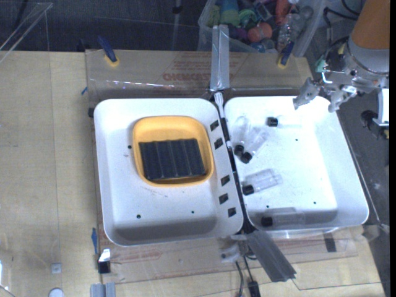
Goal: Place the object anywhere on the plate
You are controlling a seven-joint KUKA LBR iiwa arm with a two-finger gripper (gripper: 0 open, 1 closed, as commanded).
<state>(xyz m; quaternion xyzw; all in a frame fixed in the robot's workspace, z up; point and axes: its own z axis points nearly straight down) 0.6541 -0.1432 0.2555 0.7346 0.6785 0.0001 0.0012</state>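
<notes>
Both white bins sit side by side, the left bin (111, 166) holding a yellow plate (172, 150) with a dark ribbed slab (172, 158) lying on it. Across the divider, the right bin (322, 166) holds about 3 clear plastic vials with black caps, hard to make out against the white: 1 pair (249, 140) near the divider, 1 vial (262, 180) nearer the front. Over the right bin's far right corner hangs the gripper (322, 96), fingers spread apart with nothing between them; the arm (371, 23) is cut off by the frame. Behind sits a clear tub of coloured toys (260, 8).
</notes>
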